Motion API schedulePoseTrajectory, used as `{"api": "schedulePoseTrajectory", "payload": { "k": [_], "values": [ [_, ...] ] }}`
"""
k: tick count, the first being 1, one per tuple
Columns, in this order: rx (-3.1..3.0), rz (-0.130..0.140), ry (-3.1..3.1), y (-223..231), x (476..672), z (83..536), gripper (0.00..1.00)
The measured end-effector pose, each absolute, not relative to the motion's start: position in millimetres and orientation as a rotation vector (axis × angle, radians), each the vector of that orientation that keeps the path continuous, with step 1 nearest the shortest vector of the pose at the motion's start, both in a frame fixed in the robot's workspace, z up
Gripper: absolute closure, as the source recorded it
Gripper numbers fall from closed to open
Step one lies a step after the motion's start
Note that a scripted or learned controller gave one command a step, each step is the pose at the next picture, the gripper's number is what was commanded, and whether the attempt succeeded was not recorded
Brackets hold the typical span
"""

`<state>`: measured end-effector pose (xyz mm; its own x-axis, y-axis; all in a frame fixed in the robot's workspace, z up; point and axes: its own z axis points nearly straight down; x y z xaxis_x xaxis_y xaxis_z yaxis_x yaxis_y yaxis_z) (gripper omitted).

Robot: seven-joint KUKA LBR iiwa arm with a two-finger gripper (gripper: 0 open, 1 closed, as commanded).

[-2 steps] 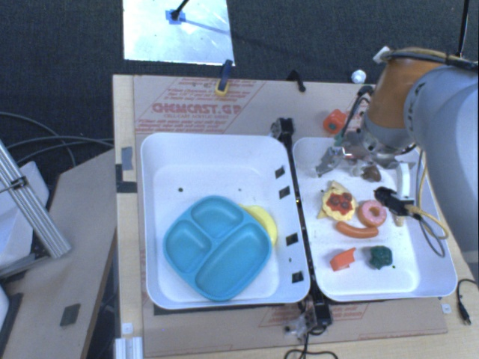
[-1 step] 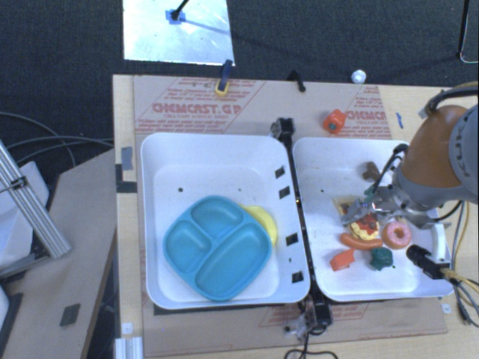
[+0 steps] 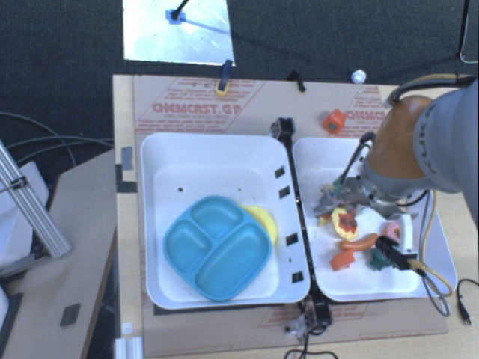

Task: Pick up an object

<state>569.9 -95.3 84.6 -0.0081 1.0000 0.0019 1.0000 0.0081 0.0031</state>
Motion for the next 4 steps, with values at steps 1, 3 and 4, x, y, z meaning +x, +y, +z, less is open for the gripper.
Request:
{"api": "schedulePoseTrajectory", "payload": {
  "k": [1,3,4],
  "values": [
    [2.214,0.005,2.223,-99,569.9,95,1.0],
    [2.217,0.003,2.22,-190,495.9,107,1.0],
    [2.215,0.005,2.218,-190,496.9,118,1.0]
  ]
}}
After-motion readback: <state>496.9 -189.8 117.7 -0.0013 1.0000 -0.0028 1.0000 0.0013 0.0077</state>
